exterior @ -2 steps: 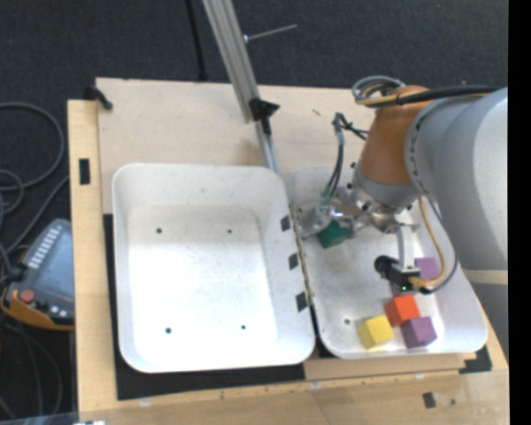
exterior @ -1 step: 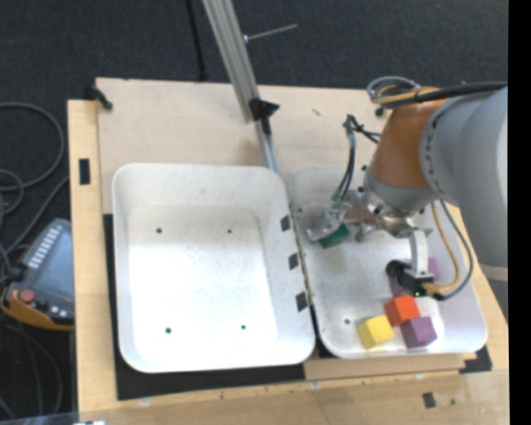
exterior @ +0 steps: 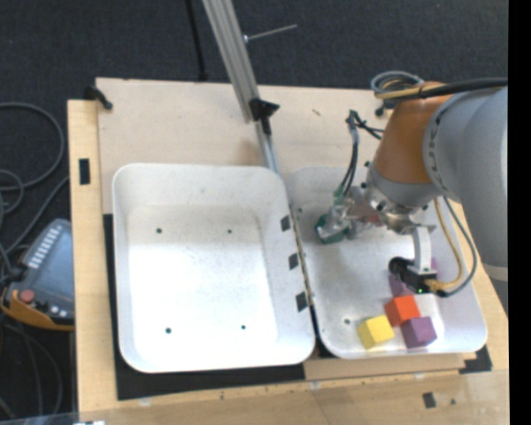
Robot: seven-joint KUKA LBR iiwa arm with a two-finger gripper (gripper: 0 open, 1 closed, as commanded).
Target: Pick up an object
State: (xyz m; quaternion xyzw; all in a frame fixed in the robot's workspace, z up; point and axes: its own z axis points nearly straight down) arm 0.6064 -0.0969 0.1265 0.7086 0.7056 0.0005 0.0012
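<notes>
gripper [exterior: 336,224], blocks [exterior: 400,320] near, apart

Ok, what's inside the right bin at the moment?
In the right bin: a yellow block, an orange block and a purple block near its front edge. The arm covers the bin's far part.

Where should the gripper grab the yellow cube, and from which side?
Probably straight from above, closing on the yellow cube across its near and far faces. Its top is exposed, while the orange cube and purple cube crowd its right side.
</notes>
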